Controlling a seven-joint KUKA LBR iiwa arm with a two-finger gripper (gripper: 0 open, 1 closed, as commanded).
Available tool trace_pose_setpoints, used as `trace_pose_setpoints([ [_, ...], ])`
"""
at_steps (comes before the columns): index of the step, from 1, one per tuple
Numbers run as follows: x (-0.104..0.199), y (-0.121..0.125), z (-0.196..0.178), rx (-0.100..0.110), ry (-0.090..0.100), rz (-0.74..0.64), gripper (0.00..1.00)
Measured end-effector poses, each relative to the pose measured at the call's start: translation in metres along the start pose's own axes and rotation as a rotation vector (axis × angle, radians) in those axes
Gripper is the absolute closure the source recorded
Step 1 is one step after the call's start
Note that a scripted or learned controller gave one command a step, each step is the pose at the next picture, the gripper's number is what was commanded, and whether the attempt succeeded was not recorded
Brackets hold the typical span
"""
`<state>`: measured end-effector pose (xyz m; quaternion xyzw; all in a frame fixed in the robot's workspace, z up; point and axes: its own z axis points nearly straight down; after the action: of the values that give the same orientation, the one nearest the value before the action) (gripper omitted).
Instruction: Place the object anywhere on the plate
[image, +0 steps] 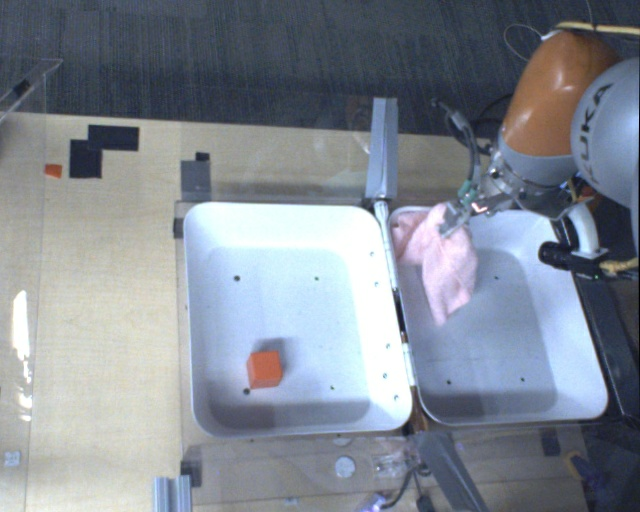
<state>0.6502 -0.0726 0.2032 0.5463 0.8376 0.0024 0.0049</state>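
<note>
Arm: comes in from three o'clock, its orange band up at one o'clock, wrist bent down over the far left corner of the right bin (520, 330).
Claw (455, 222): pinched onto the top edge of the pink cloth (440, 262); I can see fabric caught between the fingertips, so it looks clenched on the cloth rather than released.
Pink cloth: hangs from the claw and drapes toward six o'clock, its lower end trailing onto or just above the floor of the right bin, near the wall shared with the left bin. It droops because it is gripped by one corner only.
Left bin (300, 230): sits at nine o'clock from the cloth, touching the right bin along the middle divider.
Orange block (265, 369): rests alone on the floor of the left bin, toward seven o'clock, well apart from the claw.
Plate: I cannot pick out a separate plate; my guess is that one of the white bins serves as it.
Stage: lift seems under way, cloth not yet set down.
Risk: a limp cloth held by an edge may slip free or snag on the divider when carried across.
</note>
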Motion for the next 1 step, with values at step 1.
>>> trace_pose_setpoints([
  [1,0.0003,0.0030,-0.0230,0.000,0.000,-0.006,1.00],
])
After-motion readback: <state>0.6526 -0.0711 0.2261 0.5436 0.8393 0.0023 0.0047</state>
